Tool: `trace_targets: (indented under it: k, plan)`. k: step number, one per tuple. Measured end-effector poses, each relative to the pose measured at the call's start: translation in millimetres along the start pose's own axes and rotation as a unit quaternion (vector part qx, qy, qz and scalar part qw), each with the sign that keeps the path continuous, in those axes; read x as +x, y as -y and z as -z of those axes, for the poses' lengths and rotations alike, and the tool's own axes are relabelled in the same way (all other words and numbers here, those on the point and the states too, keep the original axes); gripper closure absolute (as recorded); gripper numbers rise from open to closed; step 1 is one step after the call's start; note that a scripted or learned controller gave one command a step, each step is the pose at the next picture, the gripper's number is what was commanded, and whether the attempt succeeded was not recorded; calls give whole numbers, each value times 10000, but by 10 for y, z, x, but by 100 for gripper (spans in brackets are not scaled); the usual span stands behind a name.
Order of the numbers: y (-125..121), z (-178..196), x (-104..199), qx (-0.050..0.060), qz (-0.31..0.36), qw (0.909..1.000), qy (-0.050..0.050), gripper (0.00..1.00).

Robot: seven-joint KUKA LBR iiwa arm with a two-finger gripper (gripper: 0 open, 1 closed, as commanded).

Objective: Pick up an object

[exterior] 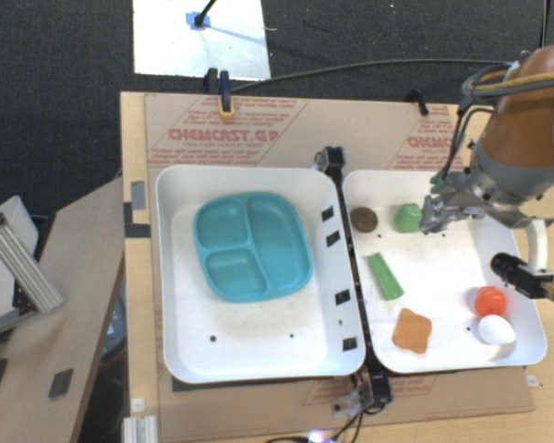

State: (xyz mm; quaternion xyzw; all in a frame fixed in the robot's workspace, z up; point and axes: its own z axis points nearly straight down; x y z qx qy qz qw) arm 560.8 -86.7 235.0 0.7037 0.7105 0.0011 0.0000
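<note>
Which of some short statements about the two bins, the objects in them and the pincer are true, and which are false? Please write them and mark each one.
1. The blue divided tray lies in the left bin. True.
2. The green block lies in the left bin. False: it lies in the right bin, near the divider between the bins.
3. The pincer is over the right bin, close beside the green round object. True.
4. The orange-red ball and the white egg-shaped object are in opposite bins. False: both lie close together near the right edge of the right bin.
5. The brown round object sits on the blue divided tray. False: it lies on the floor of the right bin.
</note>
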Motion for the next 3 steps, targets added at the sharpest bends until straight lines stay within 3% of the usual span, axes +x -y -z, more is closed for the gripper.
trace_targets:
  k: [3]
  plan:
    - [148,87,1576,0,4,10000,-2,100]
